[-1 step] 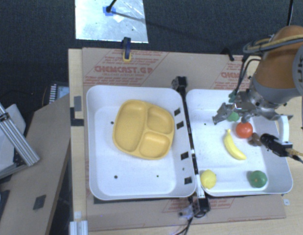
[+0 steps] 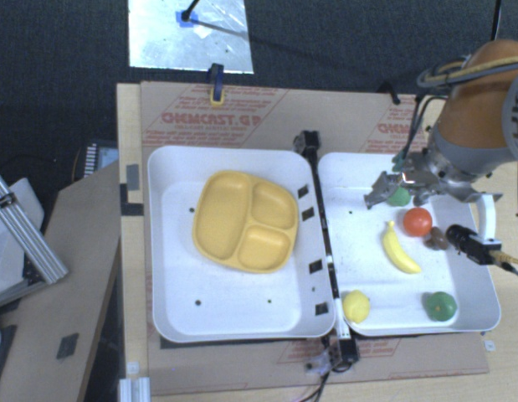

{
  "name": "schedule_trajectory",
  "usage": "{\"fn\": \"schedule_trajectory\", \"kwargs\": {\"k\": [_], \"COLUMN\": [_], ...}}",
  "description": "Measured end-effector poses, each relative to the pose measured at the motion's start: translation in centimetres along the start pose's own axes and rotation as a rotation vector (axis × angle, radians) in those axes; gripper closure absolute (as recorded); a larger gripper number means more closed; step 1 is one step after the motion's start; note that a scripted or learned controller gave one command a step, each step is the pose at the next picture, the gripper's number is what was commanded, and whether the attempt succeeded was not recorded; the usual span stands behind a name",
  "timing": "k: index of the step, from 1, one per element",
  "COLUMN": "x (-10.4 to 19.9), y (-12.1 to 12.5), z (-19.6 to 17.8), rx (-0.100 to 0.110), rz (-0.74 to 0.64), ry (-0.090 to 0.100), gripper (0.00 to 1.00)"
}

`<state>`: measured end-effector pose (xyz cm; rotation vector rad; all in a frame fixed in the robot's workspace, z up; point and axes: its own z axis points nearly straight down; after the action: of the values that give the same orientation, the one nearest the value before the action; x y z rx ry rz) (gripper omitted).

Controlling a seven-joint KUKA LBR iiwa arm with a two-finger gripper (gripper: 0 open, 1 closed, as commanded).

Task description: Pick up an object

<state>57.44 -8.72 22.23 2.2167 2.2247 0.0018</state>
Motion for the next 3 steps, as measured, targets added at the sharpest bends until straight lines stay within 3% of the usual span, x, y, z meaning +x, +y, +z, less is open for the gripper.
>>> {"fn": "schedule_trajectory", "kwargs": {"k": [2,3], "x": [-0.9,-0.8], "y": [-0.9,-0.4], "z": [8.9,13.5], "rx": [0.004,-0.014], "rz": [0.003,0.001], "ry": [0.001,-0.001], "gripper": [0.00,0.00]}}
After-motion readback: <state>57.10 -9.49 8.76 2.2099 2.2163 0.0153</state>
